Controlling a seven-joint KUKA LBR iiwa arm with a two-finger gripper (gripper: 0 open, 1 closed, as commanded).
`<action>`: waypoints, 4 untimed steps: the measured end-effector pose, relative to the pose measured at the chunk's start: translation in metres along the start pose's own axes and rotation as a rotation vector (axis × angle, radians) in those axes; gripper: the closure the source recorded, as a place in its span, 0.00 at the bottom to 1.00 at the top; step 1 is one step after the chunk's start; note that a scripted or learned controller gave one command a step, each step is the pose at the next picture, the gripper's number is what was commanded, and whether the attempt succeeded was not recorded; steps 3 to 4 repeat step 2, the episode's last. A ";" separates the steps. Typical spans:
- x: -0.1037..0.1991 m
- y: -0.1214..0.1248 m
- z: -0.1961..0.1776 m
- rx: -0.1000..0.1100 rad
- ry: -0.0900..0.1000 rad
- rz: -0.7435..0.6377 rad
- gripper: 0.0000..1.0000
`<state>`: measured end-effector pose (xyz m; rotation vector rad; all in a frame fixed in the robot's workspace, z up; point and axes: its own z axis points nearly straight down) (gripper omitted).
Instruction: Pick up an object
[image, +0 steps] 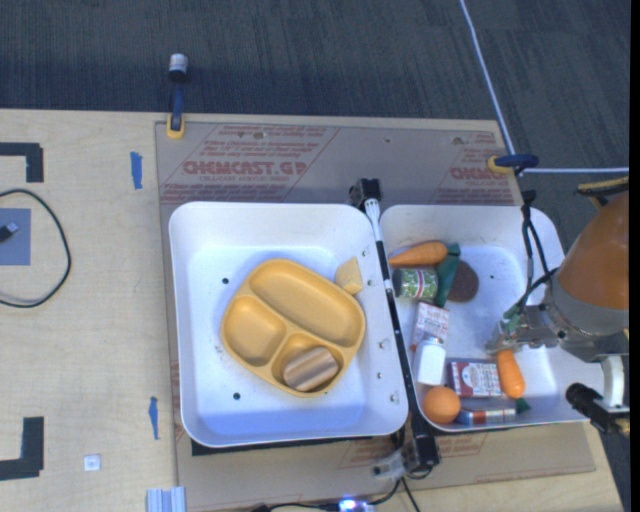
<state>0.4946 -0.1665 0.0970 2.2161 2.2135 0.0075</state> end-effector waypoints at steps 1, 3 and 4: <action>0.095 -0.004 -0.088 0.008 0.004 -0.003 1.00; 0.186 -0.013 -0.118 0.006 0.004 -0.003 1.00; 0.186 -0.013 -0.118 0.006 0.004 -0.003 1.00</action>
